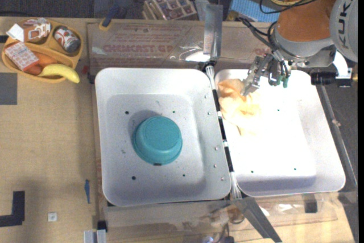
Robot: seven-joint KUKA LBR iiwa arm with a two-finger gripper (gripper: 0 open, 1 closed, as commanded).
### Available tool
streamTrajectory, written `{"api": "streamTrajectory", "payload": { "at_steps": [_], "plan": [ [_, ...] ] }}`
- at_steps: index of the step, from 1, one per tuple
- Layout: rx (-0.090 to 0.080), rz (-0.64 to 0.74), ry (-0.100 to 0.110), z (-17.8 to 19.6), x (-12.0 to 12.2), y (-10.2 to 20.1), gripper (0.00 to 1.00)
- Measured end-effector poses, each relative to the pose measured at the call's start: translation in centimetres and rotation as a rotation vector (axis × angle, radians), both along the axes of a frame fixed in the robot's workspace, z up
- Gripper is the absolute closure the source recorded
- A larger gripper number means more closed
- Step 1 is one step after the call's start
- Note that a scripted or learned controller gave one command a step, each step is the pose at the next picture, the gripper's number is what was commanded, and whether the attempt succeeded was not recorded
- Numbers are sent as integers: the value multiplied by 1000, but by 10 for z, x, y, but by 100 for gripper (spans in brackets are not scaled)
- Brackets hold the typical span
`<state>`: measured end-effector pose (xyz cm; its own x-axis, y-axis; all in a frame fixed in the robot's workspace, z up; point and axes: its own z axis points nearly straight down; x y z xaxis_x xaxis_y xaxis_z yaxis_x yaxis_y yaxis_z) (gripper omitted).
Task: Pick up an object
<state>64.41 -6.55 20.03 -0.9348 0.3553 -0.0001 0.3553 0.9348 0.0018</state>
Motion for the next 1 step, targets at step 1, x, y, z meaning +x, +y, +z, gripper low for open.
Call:
{"api": "streamTrajectory", "payload": {
  "at_steps": [1],
  "plan": [
    [-1,192,-3,-22,11,-41,100]
  ]
}}
